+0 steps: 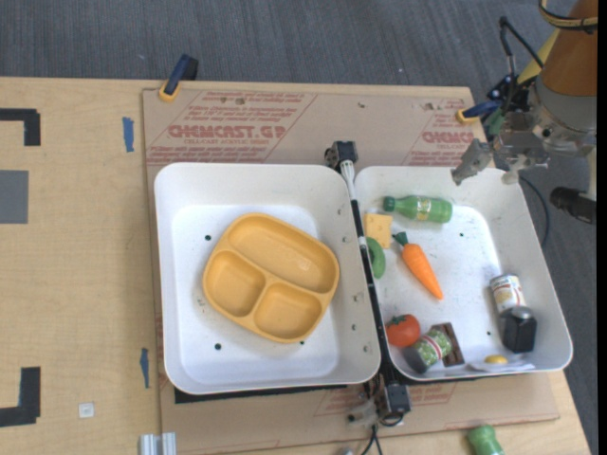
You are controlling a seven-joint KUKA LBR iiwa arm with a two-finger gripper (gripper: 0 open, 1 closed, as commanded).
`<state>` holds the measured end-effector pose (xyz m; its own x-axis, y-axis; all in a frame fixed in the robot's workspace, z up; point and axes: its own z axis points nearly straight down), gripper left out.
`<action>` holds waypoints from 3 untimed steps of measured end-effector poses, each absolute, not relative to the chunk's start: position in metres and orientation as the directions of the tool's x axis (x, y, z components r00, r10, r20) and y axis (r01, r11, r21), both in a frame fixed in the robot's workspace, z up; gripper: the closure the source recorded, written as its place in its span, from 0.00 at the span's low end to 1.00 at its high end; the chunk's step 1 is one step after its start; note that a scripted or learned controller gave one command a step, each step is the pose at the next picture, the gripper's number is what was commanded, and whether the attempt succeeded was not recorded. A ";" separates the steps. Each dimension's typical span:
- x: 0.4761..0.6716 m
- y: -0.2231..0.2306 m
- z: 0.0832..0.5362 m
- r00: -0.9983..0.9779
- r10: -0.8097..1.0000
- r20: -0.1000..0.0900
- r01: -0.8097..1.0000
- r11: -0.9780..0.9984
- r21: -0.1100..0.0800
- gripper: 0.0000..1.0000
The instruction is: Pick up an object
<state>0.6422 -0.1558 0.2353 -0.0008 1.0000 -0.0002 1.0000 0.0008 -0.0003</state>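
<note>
RISKS
- Gripper (495,159), grey, two-finger: hangs over the far right corner of the right shallow white plastic bin (548,297), at the rim. Whether it's open or closed you can't tell at this angle; nothing seen in it.
- Items sit close together. Near the divider the yellow cheese-like wedge (378,227) touches the green rounded toy (377,258); at the near wall the red toy tomato (403,330) is just beside the small green-label can (433,347). You risk a double catch or a push w/o grip.
- Orange toy carrot (420,267) and green plastic bottle (418,209) lie flat, round-bodied; likely to roll off a pinch.

COUNT, right bin (pick targets)
- bottle x1, wedge x1, green toy x1, carrot x1, tomato x1, can x1
- white-label jar (507,293) x1; black block (518,331) x1; small yellow bit (495,359) x1

ELSEWHERE
- Left white bin (180,282) x1, holding yellow three-compartment tray (271,278) x1
- Green item (485,438) on desk (76,254), x1
</note>
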 end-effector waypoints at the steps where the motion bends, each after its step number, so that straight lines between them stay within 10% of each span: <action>1: 0.617 -0.133 0.085 -0.105 0.994 -0.001 0.994 0.105 0.001 0.00; 3: 0.485 -0.107 0.086 -0.347 0.938 -0.002 0.938 0.347 0.003 0.00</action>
<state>0.4852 -0.1065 0.0856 -0.3473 0.9377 -0.0018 0.9377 0.3473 0.0031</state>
